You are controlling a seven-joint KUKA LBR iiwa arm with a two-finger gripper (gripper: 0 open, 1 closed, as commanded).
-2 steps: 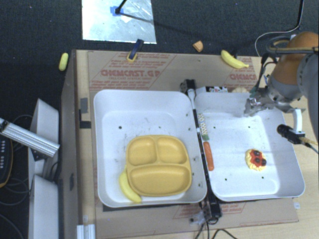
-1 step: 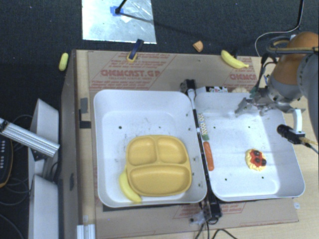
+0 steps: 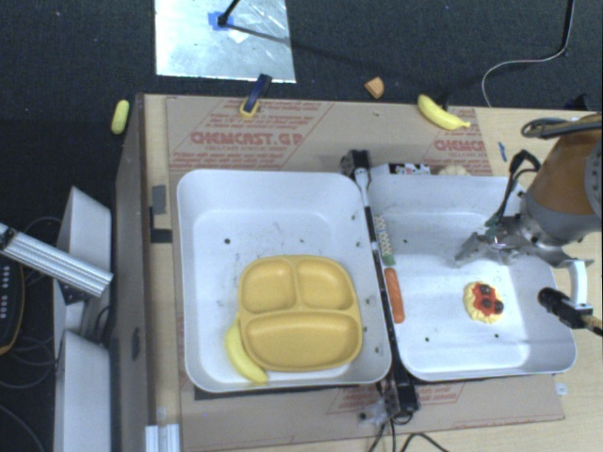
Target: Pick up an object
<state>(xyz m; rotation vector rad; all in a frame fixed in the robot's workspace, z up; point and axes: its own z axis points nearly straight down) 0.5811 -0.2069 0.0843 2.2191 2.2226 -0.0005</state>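
A small yellow toy pizza slice (image 3: 483,301) with red and dark toppings lies in the right bin (image 3: 443,361). An orange carrot-like stick (image 3: 395,295) rests against that bin's left wall. My gripper (image 3: 485,252) hangs over the right bin, just above and behind the pizza slice. It is open, with nothing between its fingers. In the left bin (image 3: 203,252) sits a yellow divided plate (image 3: 300,311), and a yellow banana (image 3: 242,354) lies at the plate's lower left edge.
The grey arm with its orange band (image 3: 565,182) comes in over the right bin's far right corner. Outside the bins, a banana (image 3: 440,112), a small orange piece (image 3: 375,88) and a yellow object (image 3: 120,116) lie near the bench's back edge.
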